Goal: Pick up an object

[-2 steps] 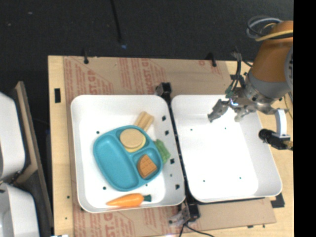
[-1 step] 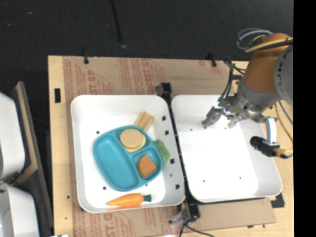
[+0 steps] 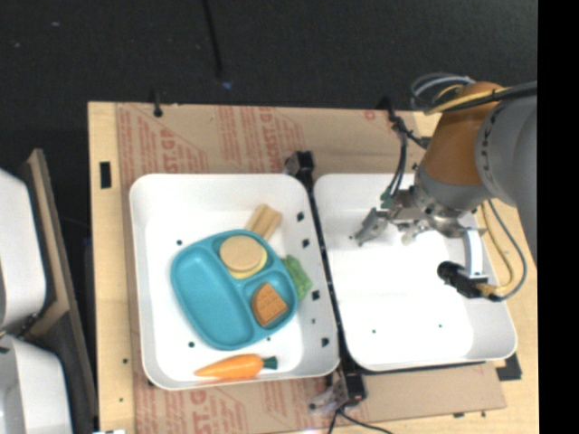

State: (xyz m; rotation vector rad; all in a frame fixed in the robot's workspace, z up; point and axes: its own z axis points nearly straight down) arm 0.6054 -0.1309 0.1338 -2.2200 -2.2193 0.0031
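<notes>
1. Left bin – blue divided tray at centre, holding a round tan biscuit at its 1 o'clock and a brown waffle piece at its 3 o'clock.
2. Wooden block at 12 o'clock of the tray, touching its rim.
3. Green piece just beside the tray, at 3 o'clock.
4. Toy carrot at 6 o'clock, apart from the tray, near the bin's front wall.
5. Right bin – gripper over its 11 o'clock area; pincer state – cannot tell; nothing seen between its tips.
6. Grey arm with orange band at 1 o'clock of the right bin.

Soft, grainy, evenly lit overhead view
</notes>
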